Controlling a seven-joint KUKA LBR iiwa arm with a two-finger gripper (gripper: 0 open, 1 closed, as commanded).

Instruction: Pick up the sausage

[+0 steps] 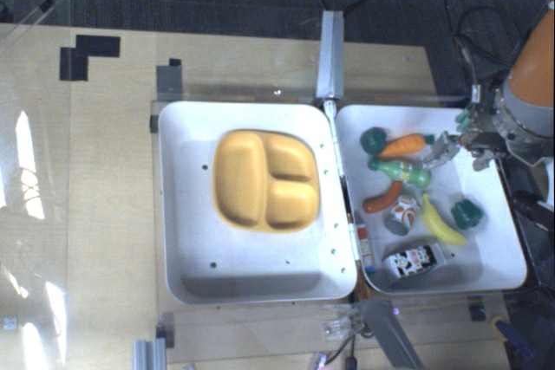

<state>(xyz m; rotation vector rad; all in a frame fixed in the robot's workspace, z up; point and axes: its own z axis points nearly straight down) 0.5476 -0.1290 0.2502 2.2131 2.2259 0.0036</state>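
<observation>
The sausage (382, 198), reddish-brown and short, lies in the right bin (512, 273) left of centre, angled up to the right. It touches a small grey can (401, 215) at its right end. My gripper (460, 154) hovers over the bin's upper right part, well to the right of and above the sausage. Its fingers stand apart, open, with nothing between them. The left fingertip (439, 152) is beside the tip of an orange carrot (403, 146).
Around the sausage lie a green bottle-shaped toy (404, 173), a dark green piece (375, 139), a banana (442, 223), a green cup (466, 213) and a black-and-white carton (414, 260). The left bin (186, 212) holds a yellow divided tray (264, 179).
</observation>
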